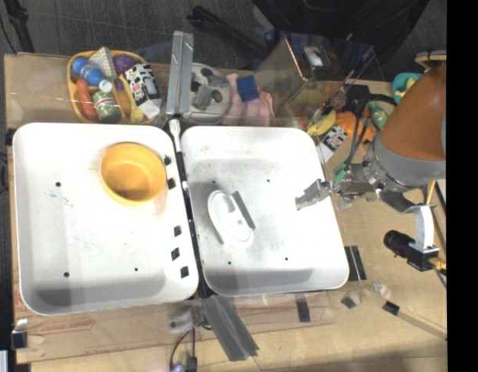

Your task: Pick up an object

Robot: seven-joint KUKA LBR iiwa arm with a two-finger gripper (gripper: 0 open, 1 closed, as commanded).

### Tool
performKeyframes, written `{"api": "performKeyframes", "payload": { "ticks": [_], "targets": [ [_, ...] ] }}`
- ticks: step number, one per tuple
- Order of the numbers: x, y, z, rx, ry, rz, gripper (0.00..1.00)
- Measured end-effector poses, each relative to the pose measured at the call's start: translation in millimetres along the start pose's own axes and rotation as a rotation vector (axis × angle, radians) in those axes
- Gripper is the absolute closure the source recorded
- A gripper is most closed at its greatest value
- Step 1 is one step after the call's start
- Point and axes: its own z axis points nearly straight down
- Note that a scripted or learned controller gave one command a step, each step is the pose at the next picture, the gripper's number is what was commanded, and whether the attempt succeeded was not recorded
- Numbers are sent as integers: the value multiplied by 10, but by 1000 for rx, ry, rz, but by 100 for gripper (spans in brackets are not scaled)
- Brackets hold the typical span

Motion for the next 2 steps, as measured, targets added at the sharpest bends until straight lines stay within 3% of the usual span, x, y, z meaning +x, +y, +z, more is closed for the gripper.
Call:
{"api": "performKeyframes", "payload": {
  "ticks": [1, 2],
  "targets": [
    [310, 519, 766, 2, 1, 100, 0],
    [388, 618, 1517, -4, -1, -30, 0]
  ]
}}
